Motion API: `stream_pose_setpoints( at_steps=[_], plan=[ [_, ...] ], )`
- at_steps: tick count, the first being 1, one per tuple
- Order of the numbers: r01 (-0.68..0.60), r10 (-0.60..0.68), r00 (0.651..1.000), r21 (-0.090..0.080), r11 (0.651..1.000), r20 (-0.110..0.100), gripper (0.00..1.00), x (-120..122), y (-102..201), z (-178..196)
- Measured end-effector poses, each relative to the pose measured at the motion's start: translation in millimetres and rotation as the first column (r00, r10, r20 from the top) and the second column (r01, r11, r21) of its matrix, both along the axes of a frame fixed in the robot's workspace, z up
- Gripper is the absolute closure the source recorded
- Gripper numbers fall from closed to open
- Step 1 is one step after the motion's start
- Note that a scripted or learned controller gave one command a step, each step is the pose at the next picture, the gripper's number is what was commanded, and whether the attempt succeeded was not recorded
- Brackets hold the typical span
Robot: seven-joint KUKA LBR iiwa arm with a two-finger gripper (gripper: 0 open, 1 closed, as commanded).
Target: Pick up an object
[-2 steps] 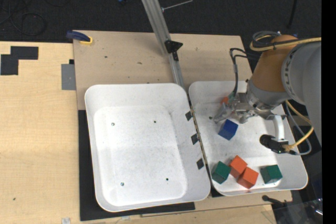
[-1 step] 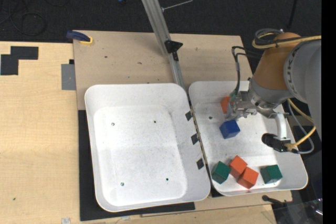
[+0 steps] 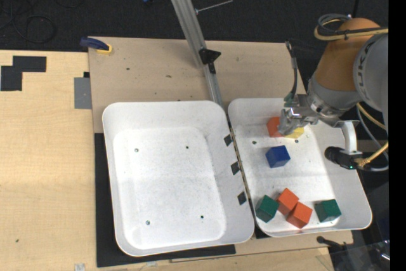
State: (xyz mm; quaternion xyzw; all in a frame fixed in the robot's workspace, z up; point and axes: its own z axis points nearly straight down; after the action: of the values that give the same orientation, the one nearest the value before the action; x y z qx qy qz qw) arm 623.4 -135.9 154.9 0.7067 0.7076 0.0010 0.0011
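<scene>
Tool [image 3: 293, 118] over orange block [image 3: 274, 127] — yellow block [image 3: 294, 132] just beside.

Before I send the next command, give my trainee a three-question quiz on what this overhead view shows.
1. True or false: the blue cube lies in the left bin.
2. How many green blocks lie in the right bin?
3. Which is nearest the gripper? A) blue cube B) the orange block by the yellow piece C) the green block at the bin's near right corner

Key:
1. False; it lies in the right bin.
2. Two, the other being the green block by the near orange pair.
3. B
</scene>
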Motion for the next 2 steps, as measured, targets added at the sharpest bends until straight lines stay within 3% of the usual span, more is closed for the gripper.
stream_pose_setpoints(
  at_steps=[2],
  plan=[
    [-0.001,0.001,1.000,-0.001,1.000,-0.001,1.00,-1,2,91]
  ],
)
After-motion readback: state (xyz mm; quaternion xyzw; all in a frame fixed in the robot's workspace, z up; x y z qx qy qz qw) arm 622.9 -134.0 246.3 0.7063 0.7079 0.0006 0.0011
